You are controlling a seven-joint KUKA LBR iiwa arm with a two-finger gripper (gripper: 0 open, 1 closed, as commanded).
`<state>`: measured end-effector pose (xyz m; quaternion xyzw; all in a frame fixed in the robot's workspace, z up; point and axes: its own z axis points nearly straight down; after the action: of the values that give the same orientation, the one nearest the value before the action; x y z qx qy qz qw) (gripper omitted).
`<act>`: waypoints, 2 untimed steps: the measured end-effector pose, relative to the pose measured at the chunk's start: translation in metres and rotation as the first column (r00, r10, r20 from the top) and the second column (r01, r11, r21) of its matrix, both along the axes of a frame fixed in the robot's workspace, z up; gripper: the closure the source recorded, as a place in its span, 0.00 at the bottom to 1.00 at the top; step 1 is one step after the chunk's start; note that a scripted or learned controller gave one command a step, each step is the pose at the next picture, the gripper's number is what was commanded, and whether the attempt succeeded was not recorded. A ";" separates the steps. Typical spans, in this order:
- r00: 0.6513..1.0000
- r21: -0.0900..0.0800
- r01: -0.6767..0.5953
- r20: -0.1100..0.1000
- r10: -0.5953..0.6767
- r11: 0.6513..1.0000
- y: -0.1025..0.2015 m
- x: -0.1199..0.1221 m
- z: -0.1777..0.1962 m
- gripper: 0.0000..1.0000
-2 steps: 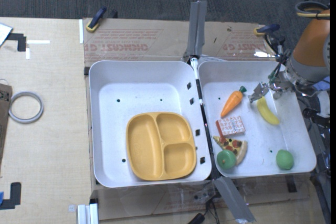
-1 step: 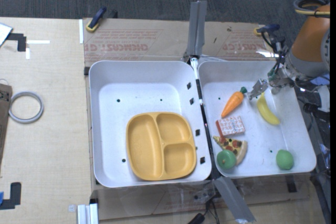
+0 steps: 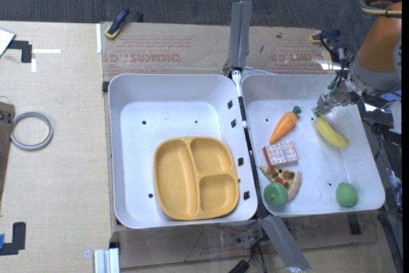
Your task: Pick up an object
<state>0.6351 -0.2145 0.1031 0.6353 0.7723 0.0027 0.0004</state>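
Note:
The right bin holds a yellow banana, an orange carrot, a red and white box, a pizza slice toy, a green apple and a green lime. My gripper hangs low over the bin's back right part, just above and behind the banana's upper end. Nothing is seen held in it. The arm's orange band rises to the right of it.
A yellow divided plate lies in the left bin. A grey post stands where the two bins meet at the back. A tape roll rests on the bench at far left. Blue clamps grip the cardboard's back edge.

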 end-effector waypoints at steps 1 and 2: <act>0.996 -0.004 -0.094 -0.004 0.094 0.996 0.125 -0.021 0.104 1.00; 0.996 -0.004 -0.093 -0.004 0.093 0.996 0.125 -0.021 0.104 0.00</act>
<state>0.6142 -0.0898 0.2069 0.5985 0.8011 -0.0003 0.0002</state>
